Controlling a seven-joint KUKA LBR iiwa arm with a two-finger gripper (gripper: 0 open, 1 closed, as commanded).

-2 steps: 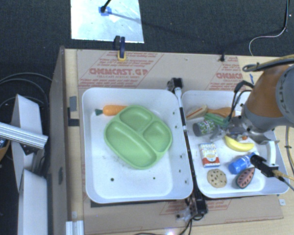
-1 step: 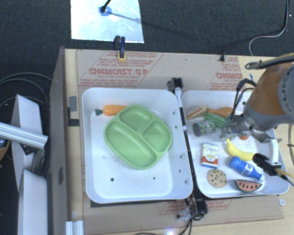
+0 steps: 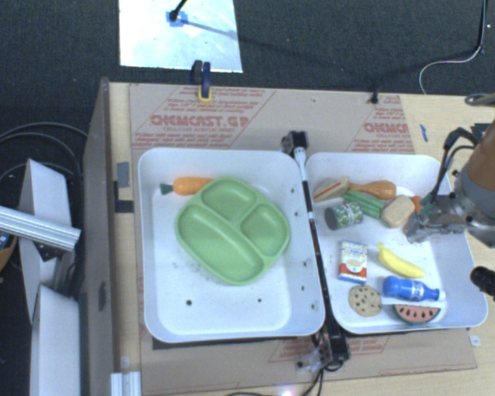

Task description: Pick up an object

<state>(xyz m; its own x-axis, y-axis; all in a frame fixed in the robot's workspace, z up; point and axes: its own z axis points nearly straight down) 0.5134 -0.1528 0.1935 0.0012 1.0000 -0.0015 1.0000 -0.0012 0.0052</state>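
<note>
The right bin [image 3: 458, 299] holds the pickable things: a sandwich [image 3: 331, 190] and orange piece [image 3: 378, 190] at its top, a green vegetable [image 3: 365, 201], dark can [image 3: 344, 215] and bread [image 3: 397, 211] below, then a small carton [image 3: 353, 261], banana [image 3: 400, 263], cookie [image 3: 364, 300], blue bottle [image 3: 410, 289] and watermelon slice [image 3: 417, 313] lower down.

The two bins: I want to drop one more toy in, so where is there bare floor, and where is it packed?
Left bin: bare floor along the near edge below the green divided plate, and at the far right corner beyond the carrot. Right bin: crowded, with the banana, blue bottle, cookie and watermelon slice close together, and the end effector over its right side.
</note>
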